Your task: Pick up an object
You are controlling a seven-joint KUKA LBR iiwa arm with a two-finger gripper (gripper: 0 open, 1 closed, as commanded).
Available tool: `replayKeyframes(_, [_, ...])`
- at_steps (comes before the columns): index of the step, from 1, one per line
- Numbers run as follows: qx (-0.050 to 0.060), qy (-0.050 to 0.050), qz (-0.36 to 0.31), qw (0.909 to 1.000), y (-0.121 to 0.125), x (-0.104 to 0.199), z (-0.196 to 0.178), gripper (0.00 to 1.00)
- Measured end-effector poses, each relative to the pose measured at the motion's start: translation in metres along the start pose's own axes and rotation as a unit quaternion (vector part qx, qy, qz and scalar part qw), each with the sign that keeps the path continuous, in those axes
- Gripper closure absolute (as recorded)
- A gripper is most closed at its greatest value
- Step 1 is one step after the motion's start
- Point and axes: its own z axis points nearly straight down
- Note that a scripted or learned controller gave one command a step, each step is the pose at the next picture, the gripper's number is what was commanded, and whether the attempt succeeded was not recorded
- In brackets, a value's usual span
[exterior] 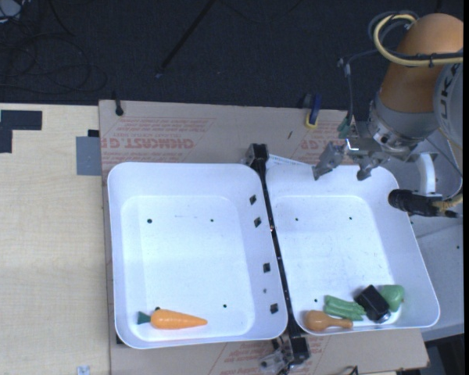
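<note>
- Arm (418,61) is reaching in from the right, its orange band showing above the grey wrist, a yellow cable looping over the top of it
- Gripper (345,166) is hanging over the far rim of the right bin (422,264), near that bin's back edge
- Two dark fingers (327,162) are pointing down and splaying apart; jaws are standing wide with nothing between them
- Carrot (177,319) is lying on its side in the left bin (121,209), at the near-left corner, green end pointing left, tip pointing right
- Carrot is sitting well apart from the gripper, across the divider (267,241) and at the opposite end of the bench
- Right bin is holding a small cluster at its near edge: an orange pear shape (327,321), a green pod (344,307), a black block (373,301), a green piece (392,294)
- Black block is resting tilted, touching the pod on its left and the green piece on its right
- Orange pear shape is lying just beside the pod, nearest the divider of the four
- Whole cluster is sitting well apart from the gripper, at the opposite end of the same bin
- Both bins are sitting side by side on a cardboard sheet (187,131) with red lettering printed on it
- Black clips are running down the divider between the two bins
- Blue and yellow clamp (313,109) is gripping the far edge of the cardboard, near the gripper
- Wooden benchtop (39,256) is showing to the left of the cardboard, with dark squares stuck on its far part
</note>
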Motion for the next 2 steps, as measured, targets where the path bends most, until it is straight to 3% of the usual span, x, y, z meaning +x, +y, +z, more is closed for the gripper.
replayKeyframes(1, [0.003,0.002,-0.005,1.0,0.005,0.122,0.06,0.0])
replayKeyframes(2, [-0.01,-0.002,0.002,0.9999,0.007,0.059,-0.125,0.0])
